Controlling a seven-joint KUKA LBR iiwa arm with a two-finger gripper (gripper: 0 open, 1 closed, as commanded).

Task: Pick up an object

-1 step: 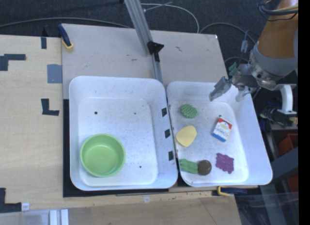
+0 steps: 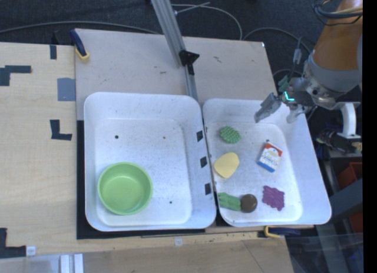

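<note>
My gripper (image 2: 278,112) hangs over the far right corner of the right bin (image 2: 306,148), open, with nothing between its two fingers. Below it in that bin lie a green ridged round piece (image 2: 230,135), a yellow lemon-shaped piece (image 2: 226,165), a small white carton with red and blue print (image 2: 270,156), a purple grape-like piece (image 2: 273,197), and a green stick beside a brown ball (image 2: 248,203) at the near edge. The gripper is apart from all of them, closest to the carton and the green ridged piece.
The left bin (image 2: 141,113) holds a green bowl (image 2: 125,187) at its near left corner. A grey metal post (image 2: 171,22) rises at a slant behind the bins. Cables run across the dark floor at the back.
</note>
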